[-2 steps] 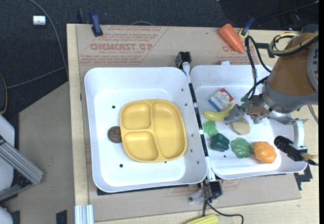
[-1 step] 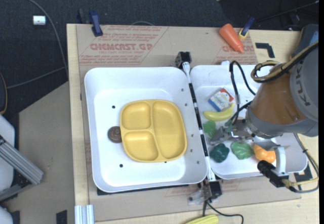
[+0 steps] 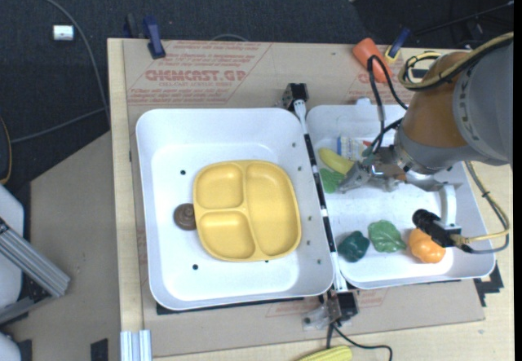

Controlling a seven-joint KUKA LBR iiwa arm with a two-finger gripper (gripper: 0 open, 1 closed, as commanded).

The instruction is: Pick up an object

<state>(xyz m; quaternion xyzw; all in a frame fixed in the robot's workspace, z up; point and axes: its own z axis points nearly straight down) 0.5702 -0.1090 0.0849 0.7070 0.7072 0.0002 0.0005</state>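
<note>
Front row, lower right of frame: a dark green lump (image 3: 353, 246), a pale green lump (image 3: 385, 235) and an orange piece (image 3: 424, 248), lined up left to right along the lower wall of the right bin (image 3: 408, 273).
Spacing there: the two green lumps sit just beside each other, and the orange one is near the pale green one.
Hand: the hand (image 3: 352, 180) is down low in the right bin, centre-right of frame, pointing towards the bin's left wall.
Hand state: can't tell from here whether it's apart or together, and nothing can be seen held in it.
Closest targets: a green piece (image 3: 329, 181) just off the hand's tip, against the left wall, and a yellow banana-shaped piece (image 3: 333, 160) right above it, touching or all but.
Further up: a small printed packet (image 3: 349, 145), near the banana shape.
Arm: the arm (image 3: 440, 115) comes in from the right, its orange band over the bin's upper right.
Left bin: the left bin (image 3: 163, 188) holds a yellow three-part plate (image 3: 245, 209) at centre frame.
Plate's left edge: a brown disc (image 3: 184, 216) pokes out, partly hidden under the rim.
Tabletop: the tabletop (image 3: 196, 74) shows red print, upper left of frame.
</note>
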